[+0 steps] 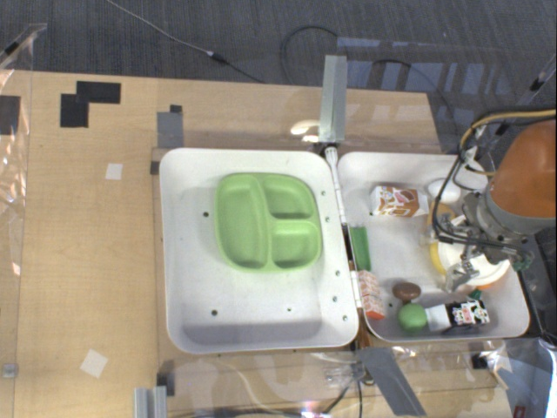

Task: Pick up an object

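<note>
1. Far to the left of my tool, a green divided plate lies in the left bin.
2. Nearer, still left of my tool, sit a green packet, a snack pack, a brown ball and a green ball.
3. My tool hangs low in the right bin, over a yellow-white object; open or closed, I cannot tell.
</note>
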`<action>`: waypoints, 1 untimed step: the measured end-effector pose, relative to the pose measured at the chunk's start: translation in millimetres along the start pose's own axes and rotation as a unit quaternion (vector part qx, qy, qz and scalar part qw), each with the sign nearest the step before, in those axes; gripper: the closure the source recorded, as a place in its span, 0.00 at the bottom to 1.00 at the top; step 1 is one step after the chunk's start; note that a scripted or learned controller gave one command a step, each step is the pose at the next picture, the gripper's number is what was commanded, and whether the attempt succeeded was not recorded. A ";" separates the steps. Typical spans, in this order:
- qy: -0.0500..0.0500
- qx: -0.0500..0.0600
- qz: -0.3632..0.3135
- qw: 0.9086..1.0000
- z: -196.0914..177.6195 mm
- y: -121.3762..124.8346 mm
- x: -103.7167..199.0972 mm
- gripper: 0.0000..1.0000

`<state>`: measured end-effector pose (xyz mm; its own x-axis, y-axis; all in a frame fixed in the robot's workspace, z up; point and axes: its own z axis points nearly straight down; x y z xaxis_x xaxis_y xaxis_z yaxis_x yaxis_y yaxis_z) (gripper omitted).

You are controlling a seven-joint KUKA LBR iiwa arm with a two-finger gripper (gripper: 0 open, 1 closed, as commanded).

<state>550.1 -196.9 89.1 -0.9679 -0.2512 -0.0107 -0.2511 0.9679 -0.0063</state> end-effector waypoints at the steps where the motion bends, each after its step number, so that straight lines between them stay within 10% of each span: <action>1: -0.002 -0.001 -0.036 0.999 -1.4 80.3 -11.1 0.00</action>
<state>540.6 -116.4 90.1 -0.9473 -0.3201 -0.0150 -0.3201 0.9474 -0.0052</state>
